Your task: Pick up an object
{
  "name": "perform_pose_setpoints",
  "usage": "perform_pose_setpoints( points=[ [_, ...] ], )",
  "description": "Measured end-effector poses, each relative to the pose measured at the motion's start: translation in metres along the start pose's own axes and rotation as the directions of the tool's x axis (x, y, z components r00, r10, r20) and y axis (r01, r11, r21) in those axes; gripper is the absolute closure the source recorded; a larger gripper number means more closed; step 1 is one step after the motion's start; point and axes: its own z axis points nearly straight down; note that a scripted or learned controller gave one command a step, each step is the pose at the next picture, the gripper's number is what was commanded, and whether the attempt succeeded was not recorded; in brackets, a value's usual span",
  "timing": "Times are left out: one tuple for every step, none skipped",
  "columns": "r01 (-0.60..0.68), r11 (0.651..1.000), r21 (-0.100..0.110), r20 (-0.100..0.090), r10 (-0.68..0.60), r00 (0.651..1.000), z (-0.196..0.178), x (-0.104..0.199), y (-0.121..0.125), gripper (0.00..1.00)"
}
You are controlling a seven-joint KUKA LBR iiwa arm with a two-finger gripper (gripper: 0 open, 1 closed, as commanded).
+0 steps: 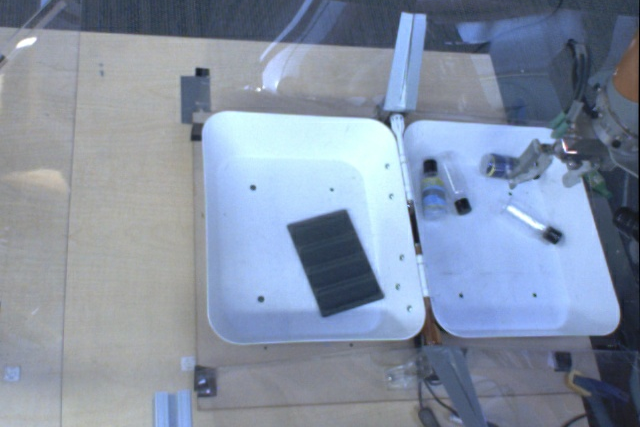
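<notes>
**Inspector:** The state of the gripper [547,170] is to be recorded.

**Assistant:** It is seen over the far right part of the right bin [590,315], on the arm [620,90] reaching in from the right edge. The fingers [522,167] are judged to be spread apart, though the view is blurred there. Bare bin floor is seen between them, and no object is gripped.

**Inspector:** What is found nearest the fingers?

**Assistant:** A small grey-blue object [497,165] is noted just beside the finger toward the bin's centre. Whether the two touch cannot be told. A clear tube [530,223] with a dark end lies near, on the side of the fingers toward the bin's front rim.

**Inspector:** And further off?

**Assistant:** A small bottle [433,190] with a black cap and a small black piece [462,206] are found beyond the grey-blue object, near the divide between the bins. A dark ribbed pad [335,262] lies well apart from the fingers, tilted, in the left bin [230,155].
</notes>
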Motion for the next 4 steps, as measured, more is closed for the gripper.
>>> perform_pose_setpoints(
  points=[
    [0.135,0.991,0.000,-0.001,-0.135,0.991,0.147,0.015,0.020,0.00],
    [0.092,0.996,0.002,0.007,-0.092,0.996,0.178,0.033,0.063,0.00],
    [0.144,0.989,0.042,-0.016,-0.143,0.990,0.189,-0.023,0.109,0.00],
    [0.189,0.982,-0.005,0.003,-0.189,0.982,0.187,-0.057,0.054,0.00]
  ],
)
